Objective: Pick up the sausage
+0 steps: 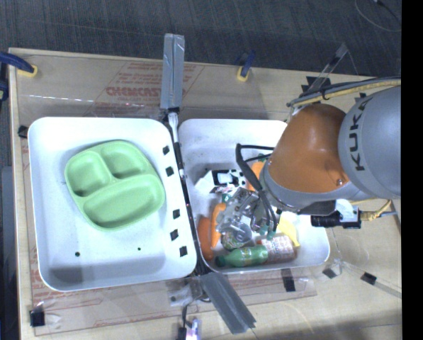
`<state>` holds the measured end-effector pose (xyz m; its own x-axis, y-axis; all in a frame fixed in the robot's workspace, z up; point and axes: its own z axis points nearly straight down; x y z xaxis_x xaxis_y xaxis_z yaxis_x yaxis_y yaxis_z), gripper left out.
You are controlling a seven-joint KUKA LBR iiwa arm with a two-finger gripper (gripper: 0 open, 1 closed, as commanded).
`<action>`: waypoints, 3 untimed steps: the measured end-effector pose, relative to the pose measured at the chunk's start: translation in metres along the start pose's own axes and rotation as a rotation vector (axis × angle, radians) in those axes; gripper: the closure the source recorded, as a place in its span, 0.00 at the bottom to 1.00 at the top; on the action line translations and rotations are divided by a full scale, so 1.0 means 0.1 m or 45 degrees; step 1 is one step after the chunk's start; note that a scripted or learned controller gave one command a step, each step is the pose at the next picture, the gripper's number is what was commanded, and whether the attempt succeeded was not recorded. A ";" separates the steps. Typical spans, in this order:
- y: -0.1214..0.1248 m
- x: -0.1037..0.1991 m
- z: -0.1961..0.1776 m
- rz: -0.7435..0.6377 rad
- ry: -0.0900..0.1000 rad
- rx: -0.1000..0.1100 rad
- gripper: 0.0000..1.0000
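The sausage (280, 246) appears as a short reddish-brown piece with a pale patch, lying at the near edge of the right bin (197, 137); its left end touches a green bottle (244, 256), and much of it is hard to make out. Just left, an orange carrot-like item (206, 235) lies along the bin's left wall. The gripper (241, 222) sits low among these items, its metal parts blending with the clutter, so I cannot tell its opening. The left bin (48, 190) holds a green divided plate (114, 183).
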<state>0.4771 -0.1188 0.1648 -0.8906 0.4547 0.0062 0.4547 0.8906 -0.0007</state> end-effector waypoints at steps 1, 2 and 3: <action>0.55 0.27 -0.27 -0.323 -0.012 -0.001 1.00; 0.50 0.25 -1.82 -0.319 -0.018 -0.001 1.00; 0.67 0.28 -0.43 -0.650 -0.006 0.002 1.00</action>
<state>0.4829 -0.0463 0.2082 -0.9993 -0.0383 0.0014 -0.0383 0.9993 0.0001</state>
